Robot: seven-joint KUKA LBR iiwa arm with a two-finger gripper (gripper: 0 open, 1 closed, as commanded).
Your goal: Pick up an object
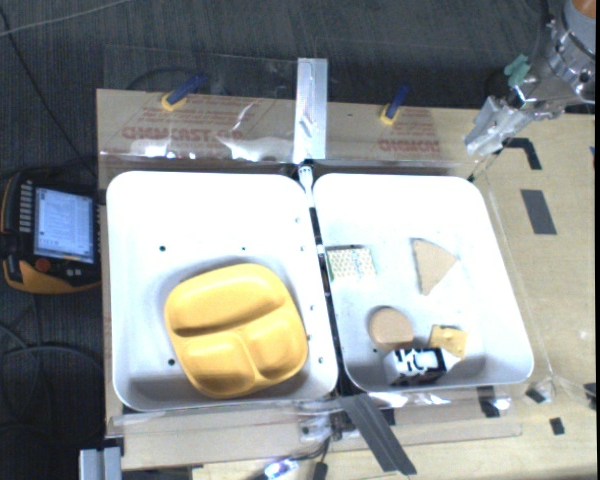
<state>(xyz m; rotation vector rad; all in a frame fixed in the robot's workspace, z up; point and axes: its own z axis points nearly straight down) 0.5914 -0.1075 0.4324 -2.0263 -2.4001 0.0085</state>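
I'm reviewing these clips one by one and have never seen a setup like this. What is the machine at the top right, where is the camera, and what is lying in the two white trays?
The camera is fixed above the bench, looking down at a slant. The machine at top right is a robot arm; its hand hangs outside the bins, past the right bin's far corner, with nothing visibly held. The left bin holds a yellow divided tray. The right bin holds a speckled square, a tan triangle, a brown disc, a small yellow piece and a black-and-white item. Left of the bench lies a handheld controller.
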